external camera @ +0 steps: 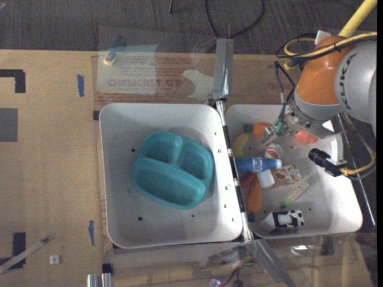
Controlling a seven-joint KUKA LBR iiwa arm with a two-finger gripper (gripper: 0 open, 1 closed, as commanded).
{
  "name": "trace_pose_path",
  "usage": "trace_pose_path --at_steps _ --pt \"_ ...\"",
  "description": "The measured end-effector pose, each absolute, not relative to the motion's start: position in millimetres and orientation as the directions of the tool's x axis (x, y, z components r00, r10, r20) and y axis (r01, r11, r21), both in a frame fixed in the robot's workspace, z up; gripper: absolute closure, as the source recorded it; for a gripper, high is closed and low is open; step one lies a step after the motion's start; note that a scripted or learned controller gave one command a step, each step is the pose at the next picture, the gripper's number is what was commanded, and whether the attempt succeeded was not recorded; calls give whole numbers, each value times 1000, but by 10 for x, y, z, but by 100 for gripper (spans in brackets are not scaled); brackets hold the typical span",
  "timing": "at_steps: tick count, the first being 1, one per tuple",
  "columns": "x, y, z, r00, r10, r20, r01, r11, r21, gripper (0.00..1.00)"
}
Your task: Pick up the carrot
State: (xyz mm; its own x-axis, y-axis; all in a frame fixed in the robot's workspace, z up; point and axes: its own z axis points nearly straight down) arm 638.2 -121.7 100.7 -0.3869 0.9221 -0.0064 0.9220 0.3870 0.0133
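Camera view shows the gripper [279, 130] low over the crowded right bin [335, 211], near its far rim; whether its jaws are open or shut cannot be told. Open room lies toward the near right corner. Below-left of the jaws, against the divider, lies the carrot [254, 195], orange, tapered, partly under a bottle [257, 164]. Farther left, the other bin [119, 178] holds a teal tray [172, 169].

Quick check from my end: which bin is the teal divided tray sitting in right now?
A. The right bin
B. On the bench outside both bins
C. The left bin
C. The teal tray lies inside the left bin, apart from the clutter in the right bin.
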Motion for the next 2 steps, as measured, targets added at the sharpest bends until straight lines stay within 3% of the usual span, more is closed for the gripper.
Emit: trace_pose_path --at_steps 1,2 --pt "6394 -361 1868 -406 914 -3 914 406 5 100" --pt "5720 -709 1855 -768 641 -1 641 768 2 100"
